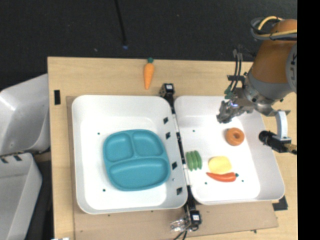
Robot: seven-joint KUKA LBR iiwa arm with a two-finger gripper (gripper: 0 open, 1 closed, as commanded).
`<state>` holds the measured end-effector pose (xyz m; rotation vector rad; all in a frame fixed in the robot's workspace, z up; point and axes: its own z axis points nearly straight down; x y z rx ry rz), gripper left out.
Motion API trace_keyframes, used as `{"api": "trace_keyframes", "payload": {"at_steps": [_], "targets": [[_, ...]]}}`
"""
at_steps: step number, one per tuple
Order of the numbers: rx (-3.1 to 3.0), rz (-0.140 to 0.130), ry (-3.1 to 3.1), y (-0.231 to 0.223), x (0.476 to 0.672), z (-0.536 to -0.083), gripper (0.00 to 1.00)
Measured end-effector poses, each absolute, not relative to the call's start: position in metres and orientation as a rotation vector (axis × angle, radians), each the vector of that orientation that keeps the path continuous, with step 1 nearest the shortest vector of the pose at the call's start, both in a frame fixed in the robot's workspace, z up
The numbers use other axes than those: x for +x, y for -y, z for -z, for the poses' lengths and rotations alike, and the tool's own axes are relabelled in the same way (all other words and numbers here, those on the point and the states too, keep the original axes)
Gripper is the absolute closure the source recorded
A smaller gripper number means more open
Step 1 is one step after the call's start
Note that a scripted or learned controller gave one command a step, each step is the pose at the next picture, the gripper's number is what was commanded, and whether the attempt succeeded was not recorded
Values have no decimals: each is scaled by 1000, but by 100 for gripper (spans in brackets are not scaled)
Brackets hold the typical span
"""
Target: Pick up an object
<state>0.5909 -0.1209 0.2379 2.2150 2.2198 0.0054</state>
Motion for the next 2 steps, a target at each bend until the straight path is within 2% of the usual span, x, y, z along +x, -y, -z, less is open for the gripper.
{"api": "trace_keyframes", "payload": {"at_steps": [1,2], "targets": [[2213,-3,-2227,71,615,-239,100],[2214,-2,-2228,19,629,-230,100]]}}
